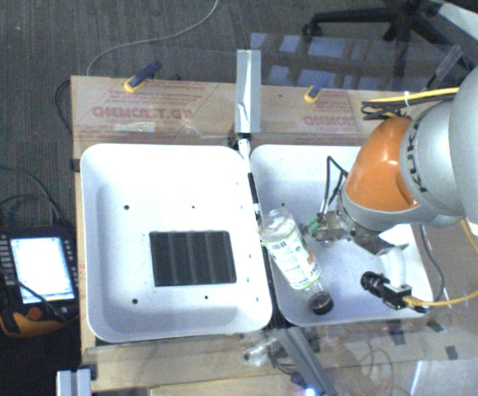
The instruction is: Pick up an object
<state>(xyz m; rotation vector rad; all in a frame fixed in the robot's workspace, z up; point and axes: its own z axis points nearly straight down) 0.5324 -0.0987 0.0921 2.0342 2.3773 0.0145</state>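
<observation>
A clear plastic bottle (288, 250) with a green-and-white label lies on its side at the left edge of the right bin (296, 176), its black cap (320, 304) pointing toward the front. My gripper (327, 226) hangs just right of the bottle's upper half, under the orange wrist band (377, 178), and is mostly hidden by the arm. I see nothing held in it. A flat dark ribbed rectangle (191, 258) lies in the middle of the left bin (115, 180).
The grey arm covers the right bin's right side. A black fitting (385, 289) with a yellow cable and a white piece (395, 261) sit near the right bin's front right. A cardboard sheet (156, 114) lies behind the bins. A lit handheld screen (34, 271) rests at far left.
</observation>
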